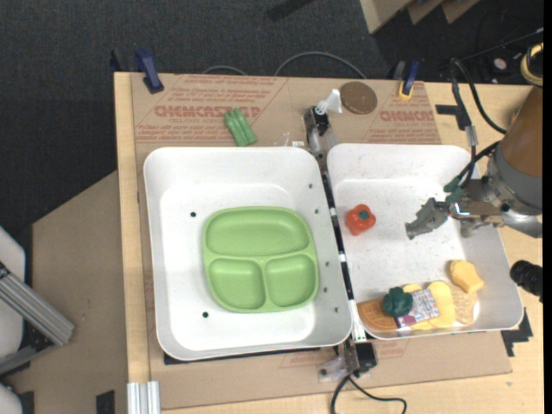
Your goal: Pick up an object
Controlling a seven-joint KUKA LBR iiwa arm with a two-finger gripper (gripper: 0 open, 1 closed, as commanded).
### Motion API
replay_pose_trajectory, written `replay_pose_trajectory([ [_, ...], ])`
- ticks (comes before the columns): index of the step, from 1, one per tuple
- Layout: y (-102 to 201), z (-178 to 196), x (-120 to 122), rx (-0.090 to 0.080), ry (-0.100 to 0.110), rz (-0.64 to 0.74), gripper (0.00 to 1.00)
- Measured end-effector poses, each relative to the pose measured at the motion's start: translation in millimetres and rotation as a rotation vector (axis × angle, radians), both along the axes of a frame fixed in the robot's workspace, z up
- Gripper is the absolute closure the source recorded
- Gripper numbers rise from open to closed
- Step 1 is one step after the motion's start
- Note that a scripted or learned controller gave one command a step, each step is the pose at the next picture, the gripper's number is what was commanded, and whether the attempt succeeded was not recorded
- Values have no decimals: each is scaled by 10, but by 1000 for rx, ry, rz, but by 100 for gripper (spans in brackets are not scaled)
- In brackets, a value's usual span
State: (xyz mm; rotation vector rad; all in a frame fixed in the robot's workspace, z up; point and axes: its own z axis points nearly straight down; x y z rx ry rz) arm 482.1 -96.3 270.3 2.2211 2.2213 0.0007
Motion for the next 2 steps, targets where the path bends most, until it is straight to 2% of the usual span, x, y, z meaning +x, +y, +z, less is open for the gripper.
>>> replay_pose_trajectory([
  [1,-606,-813,-44,1,8,-6,0],
  [2,-18,-1356,518,2,2,7,0],
])
